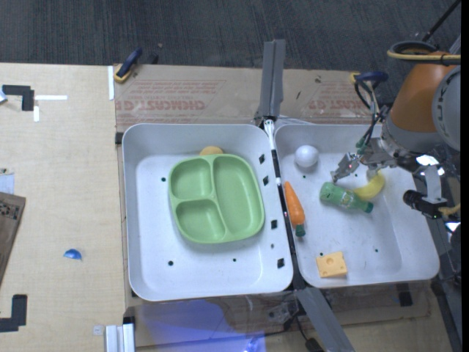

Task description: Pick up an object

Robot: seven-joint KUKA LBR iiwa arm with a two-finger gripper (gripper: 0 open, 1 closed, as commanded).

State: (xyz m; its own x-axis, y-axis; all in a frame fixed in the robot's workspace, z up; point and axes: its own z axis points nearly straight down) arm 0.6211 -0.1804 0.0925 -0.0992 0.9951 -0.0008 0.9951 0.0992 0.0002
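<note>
My gripper [357, 163] hangs low in the right bin [410, 266], just above the banana [372, 188] and the green bottle [344, 196]. Fingers spread apart, nothing between them. The banana's upper end is hidden behind my wrist hardware; the bottle lies tilted, touching the banana. White ball [305, 156] near the bin's back left corner. Carrot [294, 205] lies along the left wall, its lower tip hard to make out. Cheese wedge [332, 265] sits alone toward the front. Left bin [146, 270] holds a green divided plate [217, 198]; a small yellowish thing [211, 151] peeks out behind it, mostly hidden.
</note>
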